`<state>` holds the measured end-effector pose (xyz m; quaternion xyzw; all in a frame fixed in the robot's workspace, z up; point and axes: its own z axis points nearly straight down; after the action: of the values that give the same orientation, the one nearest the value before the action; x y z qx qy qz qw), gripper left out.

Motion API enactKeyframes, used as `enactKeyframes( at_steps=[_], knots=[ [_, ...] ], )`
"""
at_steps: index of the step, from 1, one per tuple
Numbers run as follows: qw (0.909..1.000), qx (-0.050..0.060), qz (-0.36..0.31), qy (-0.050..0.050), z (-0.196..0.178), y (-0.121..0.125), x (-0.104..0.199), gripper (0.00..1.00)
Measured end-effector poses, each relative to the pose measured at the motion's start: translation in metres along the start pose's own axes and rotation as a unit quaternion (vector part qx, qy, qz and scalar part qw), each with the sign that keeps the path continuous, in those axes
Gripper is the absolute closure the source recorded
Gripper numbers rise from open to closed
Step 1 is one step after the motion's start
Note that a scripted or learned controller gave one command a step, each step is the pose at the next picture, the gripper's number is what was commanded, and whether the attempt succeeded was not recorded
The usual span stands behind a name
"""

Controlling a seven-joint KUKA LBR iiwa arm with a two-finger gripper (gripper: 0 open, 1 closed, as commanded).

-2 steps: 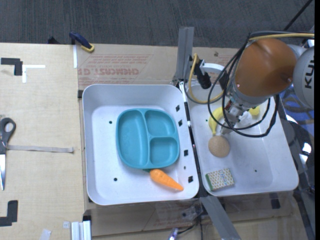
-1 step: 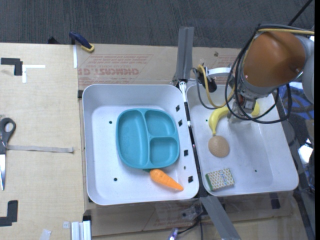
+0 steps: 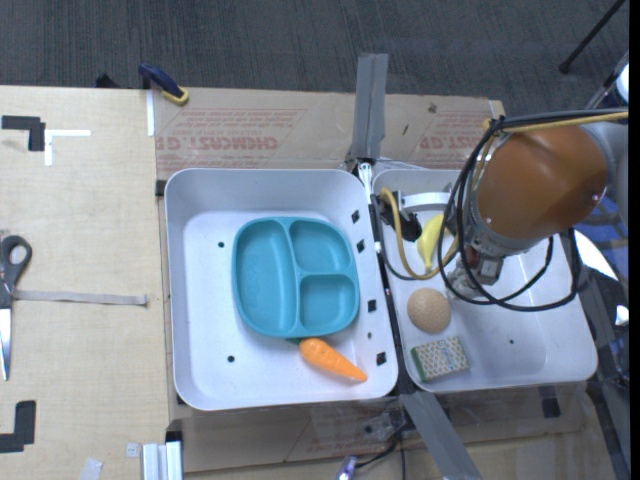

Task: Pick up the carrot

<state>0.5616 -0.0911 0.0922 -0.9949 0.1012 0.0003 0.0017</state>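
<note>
Carrot: small orange tapered toy carrot (image 3: 333, 360), lying on the floor of the left white bin (image 3: 190, 298) near its front wall, just below the teal three-compartment plastic tray (image 3: 296, 275) — thick end towards the tray, tip pointing to the front right.
Handling: probably light, stiff and smooth, so it may roll or slip; not fragile by the look of it.
Where to hold: across the thicker half, jaws set square to its slanted length.
Arm: the grey arm's orange band (image 3: 540, 183) hangs over the right white bin (image 3: 560, 363), above a tan egg-shaped ball (image 3: 430, 310) and a green patterned sponge (image 3: 439, 358) — well apart from the carrot.
Pincer: hidden under the wrist; I cannot tell its state.
</note>
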Motion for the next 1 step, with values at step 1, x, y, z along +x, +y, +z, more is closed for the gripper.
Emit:
enactKeyframes(
  at_steps=[1],
  knots=[
    [1.0000,0.000,0.000,0.003,-0.0322,0.0786,0.0151,1.00]
  ],
)
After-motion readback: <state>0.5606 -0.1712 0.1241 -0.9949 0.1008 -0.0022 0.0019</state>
